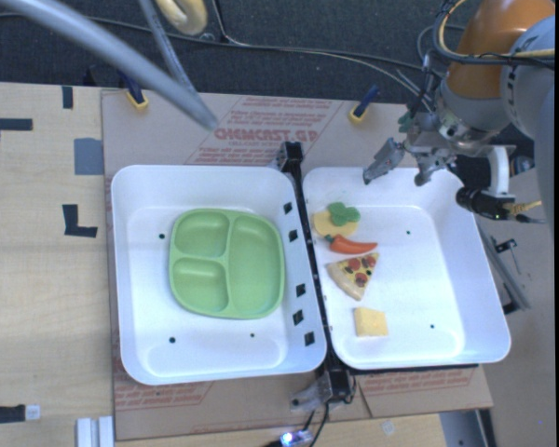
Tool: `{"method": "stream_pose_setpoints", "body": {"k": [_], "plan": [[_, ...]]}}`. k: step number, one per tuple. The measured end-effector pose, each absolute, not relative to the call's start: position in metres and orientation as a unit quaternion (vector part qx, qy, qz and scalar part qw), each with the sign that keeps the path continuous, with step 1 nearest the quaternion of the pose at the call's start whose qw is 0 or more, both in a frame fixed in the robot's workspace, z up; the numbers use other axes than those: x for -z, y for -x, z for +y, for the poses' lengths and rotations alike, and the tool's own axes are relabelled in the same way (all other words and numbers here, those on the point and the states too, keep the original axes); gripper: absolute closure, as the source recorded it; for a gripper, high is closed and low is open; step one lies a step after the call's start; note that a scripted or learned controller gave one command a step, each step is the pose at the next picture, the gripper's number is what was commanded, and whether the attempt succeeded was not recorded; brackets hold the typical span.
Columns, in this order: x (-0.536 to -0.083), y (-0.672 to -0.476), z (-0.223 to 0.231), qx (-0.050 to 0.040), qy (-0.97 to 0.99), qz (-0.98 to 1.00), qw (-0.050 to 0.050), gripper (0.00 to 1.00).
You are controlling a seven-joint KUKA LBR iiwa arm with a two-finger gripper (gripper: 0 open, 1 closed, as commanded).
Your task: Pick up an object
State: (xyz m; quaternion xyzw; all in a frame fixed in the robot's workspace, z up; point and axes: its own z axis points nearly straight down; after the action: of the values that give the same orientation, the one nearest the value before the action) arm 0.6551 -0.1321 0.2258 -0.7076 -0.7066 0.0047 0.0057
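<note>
Toy food lies in the right bin, all of it gathered toward the wall that bin shares with the left bin. Nearest the far end of that wall sits a yellow-and-green piece; just on the near side of it lies an orange carrot, then a pizza slice, and nearest of all a yellow cheese block. The gripper hangs over the far rim of the right bin, apart from every toy, its two fingers spread wide with nothing between them. Grey arm with its orange band reaches in above that bin's far right corner. A green divided plate rests in the middle of the left bin.
</note>
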Motion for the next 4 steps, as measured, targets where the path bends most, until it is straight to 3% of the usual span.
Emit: {"method": "stream_pose_setpoints", "body": {"k": [1, 3, 4], "plan": [[-0.234, -0.658, -0.132, -0.0005, 0.707, -0.708, 0.0, 0.0], [-0.124, -0.655, -0.142, -0.0034, 0.707, -0.707, 0.002, 0.0], [-0.085, -0.656, -0.141, -0.0003, 0.707, -0.707, 0.0, 0.0]]}}
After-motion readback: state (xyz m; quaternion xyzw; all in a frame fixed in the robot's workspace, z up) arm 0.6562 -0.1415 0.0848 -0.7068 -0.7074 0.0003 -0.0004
